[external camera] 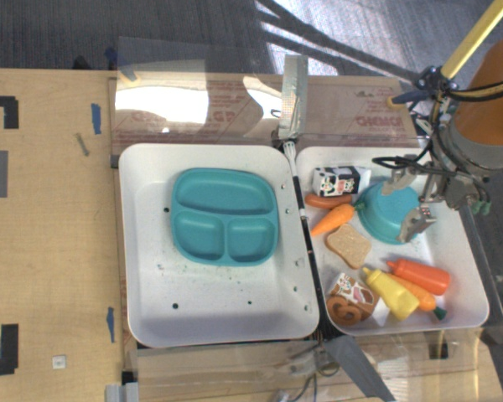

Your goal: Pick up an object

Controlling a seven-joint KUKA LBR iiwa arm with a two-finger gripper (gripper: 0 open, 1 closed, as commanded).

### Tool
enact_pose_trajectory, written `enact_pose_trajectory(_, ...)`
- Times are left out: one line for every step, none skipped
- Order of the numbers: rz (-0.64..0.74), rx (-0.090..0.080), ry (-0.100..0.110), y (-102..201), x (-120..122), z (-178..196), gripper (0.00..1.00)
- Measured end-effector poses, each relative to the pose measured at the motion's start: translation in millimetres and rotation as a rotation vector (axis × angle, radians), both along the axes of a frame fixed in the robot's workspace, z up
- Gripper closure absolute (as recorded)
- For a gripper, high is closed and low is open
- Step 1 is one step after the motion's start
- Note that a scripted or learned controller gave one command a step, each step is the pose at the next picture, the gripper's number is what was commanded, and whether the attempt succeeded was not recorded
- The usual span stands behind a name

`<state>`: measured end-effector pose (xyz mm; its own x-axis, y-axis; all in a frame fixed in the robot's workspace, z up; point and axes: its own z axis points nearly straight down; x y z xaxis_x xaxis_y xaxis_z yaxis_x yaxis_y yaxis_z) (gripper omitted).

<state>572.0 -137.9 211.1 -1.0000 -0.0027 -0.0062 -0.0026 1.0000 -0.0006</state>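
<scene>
Objects for picking lie in the right bin (476, 304); none is lifted yet, so the whole pick remains to be done.

- Near edge: pretzel-like brown piece (346, 310) beside a small printed carton (349, 288); yellow bottle (391, 291); orange carrot (419, 273) with a second one under it.
- Middle: bread slice (348, 244); small carrot (334, 217); teal bowl (386, 212).
- Far edge: black-and-white milk carton (336, 180), touching an orange stick below it.
- Tool (419, 216): hangs at the teal bowl's right rim, low in the bin; whether released or clenched cannot be told, and nothing shows between its fingers.
- Left bin (142, 308): teal divided plate (225, 216), well apart from the tool.
- Worktop (42, 224): bare wood at left.
</scene>
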Motion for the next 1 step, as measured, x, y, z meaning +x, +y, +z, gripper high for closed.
enact_pose_trajectory(-0.087,-0.011,-0.052,-37.8,29.1,-85.6,0.0)
